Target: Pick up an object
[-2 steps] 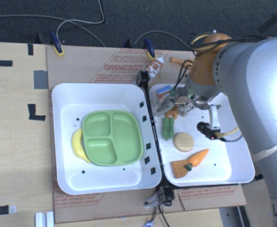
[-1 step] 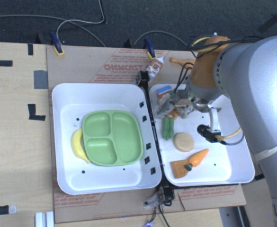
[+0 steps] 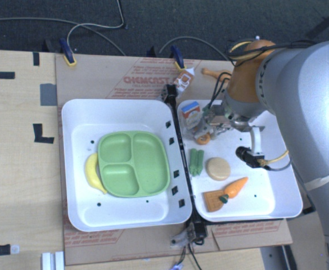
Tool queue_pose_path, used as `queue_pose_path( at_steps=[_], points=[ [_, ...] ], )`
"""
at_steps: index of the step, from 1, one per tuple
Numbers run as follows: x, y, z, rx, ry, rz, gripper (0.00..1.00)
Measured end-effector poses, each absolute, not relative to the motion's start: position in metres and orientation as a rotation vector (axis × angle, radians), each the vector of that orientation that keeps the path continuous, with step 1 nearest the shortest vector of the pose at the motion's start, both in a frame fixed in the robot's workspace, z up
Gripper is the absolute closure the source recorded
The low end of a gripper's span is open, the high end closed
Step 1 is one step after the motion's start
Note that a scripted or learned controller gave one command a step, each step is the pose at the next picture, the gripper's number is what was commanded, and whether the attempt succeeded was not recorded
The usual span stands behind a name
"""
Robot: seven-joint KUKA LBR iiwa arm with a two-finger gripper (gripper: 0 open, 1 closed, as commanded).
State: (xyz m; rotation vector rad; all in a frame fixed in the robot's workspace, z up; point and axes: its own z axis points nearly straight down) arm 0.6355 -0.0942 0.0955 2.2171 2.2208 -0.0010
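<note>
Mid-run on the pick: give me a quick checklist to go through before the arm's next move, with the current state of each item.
1. End effector over right bin: ok, at its upper left corner.
2. Finger state: cannot tell, cluttered.
3. Object in grasp: cannot tell.
4. Targets within the bin: ok, carrot, round beige piece, green piece lie apart.
5. Left bin undisturbed: ok, green plate and banana inside.
6. Cable free of objects: ok.

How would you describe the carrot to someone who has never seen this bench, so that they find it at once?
Look in the right white bin, toward its near edge. The carrot lies there, slanted, just below the round beige biscuit and with its leafy end against the flat orange wedge. It alone is a tapered bright orange cone with a green top.
</note>
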Motion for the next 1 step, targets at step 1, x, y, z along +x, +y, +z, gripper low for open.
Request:
queue_pose_path(
  at_steps=[1],
  points=[
    [0.6014, -0.0181, 0.1850, 2.218, 2.225, 0.002, 1.00]
  ],
)
